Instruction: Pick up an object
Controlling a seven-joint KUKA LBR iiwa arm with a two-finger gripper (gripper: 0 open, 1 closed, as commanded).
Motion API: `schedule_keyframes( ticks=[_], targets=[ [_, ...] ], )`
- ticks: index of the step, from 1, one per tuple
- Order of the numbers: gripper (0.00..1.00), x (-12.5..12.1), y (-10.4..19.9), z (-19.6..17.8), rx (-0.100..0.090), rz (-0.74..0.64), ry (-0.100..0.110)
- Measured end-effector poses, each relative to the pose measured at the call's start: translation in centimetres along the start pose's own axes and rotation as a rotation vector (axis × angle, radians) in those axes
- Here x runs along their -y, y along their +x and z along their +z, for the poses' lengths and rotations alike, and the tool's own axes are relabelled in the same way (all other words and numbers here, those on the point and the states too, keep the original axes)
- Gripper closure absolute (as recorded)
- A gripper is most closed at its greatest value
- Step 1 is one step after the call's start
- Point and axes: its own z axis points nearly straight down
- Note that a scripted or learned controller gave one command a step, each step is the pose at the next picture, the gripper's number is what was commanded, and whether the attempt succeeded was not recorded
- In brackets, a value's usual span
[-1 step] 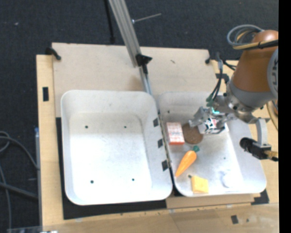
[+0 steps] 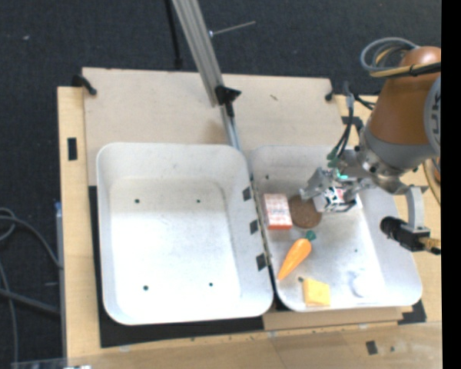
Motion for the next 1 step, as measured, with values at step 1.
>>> schedule_keyframes(
  ticks=[1],
  targets=[
    [0.00,0.51,-1.09,5.43,0.002,0.002,0.006]
  ],
)
